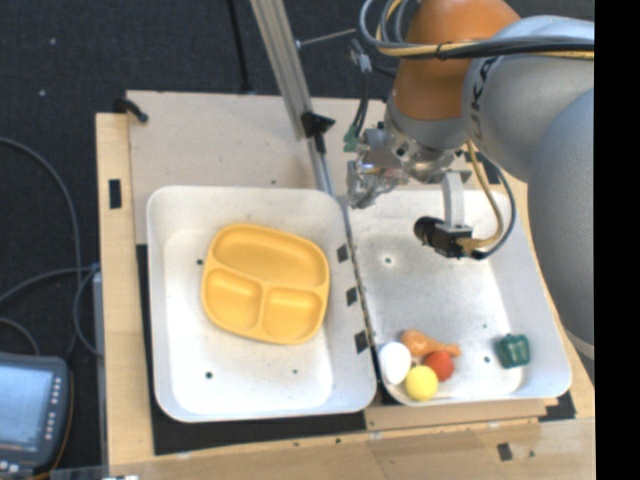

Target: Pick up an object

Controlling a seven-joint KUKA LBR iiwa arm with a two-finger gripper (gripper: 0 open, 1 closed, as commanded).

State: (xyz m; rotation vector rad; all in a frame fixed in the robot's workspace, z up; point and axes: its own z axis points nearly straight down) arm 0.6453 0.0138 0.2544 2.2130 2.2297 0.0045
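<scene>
Camera view: end effector (372, 183) sits high over the far left corner of the right bin (520, 268), close to the divider where the two bins meet. Can't tell its state from this angle, wrist blocks it. Nothing visibly held.

Pickable things in the right bin are all at the near edge: a tight cluster w/ a white egg-shaped piece (395, 362), yellow ball-like fruit (422, 382), red one (440, 365) and an orange piece (420, 343), touching or nearly so. Green pepper-like item (513, 350) lies apart, toward the near right corner.

Key relation: cluster lies toward the camera from the end effector, almost straight down the bin's left side, slightly right. So next move is prob. a pull toward the near edge plus descent. No clear long axis on the round items; crowding may spoil a clean grip. Green item is the isolated option but needs more rightward travel.

Left bin (170, 268) holds a yellow divided plate (265, 283), flat, well apart from the end effector.
</scene>
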